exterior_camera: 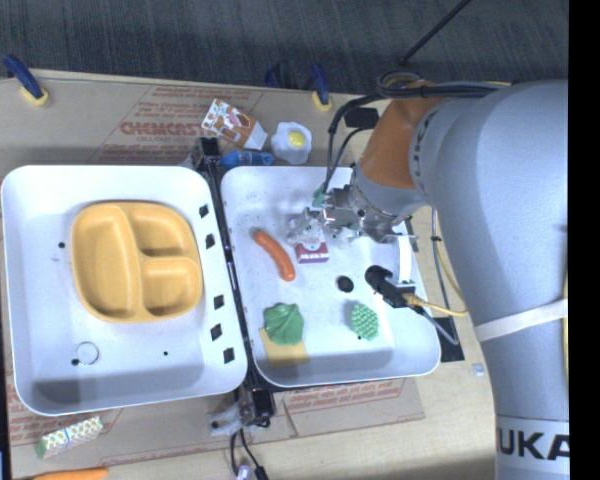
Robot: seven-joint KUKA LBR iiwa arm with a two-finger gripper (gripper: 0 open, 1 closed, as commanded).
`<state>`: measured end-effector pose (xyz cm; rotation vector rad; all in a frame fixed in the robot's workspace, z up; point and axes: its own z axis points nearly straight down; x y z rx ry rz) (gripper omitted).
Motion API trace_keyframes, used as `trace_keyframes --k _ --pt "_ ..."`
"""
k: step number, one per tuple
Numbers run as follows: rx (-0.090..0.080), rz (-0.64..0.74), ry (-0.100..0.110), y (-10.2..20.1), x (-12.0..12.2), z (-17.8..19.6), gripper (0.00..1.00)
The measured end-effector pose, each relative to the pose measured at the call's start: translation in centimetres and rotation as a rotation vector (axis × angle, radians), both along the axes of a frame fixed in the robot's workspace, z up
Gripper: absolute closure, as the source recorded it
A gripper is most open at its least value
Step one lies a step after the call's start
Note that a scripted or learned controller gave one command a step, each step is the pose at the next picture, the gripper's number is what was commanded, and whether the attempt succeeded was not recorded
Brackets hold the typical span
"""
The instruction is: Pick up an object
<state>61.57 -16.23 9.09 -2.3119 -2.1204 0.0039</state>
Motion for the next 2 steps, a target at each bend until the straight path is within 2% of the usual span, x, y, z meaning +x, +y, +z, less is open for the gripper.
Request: trace_keyframes --k 1,2 --pt "0.001 0.004 0.002 0.0 0.0 1.1 1.00" --pt "-0.002 0.127 -0.005 -0.4 3.9 12.2 1.00"
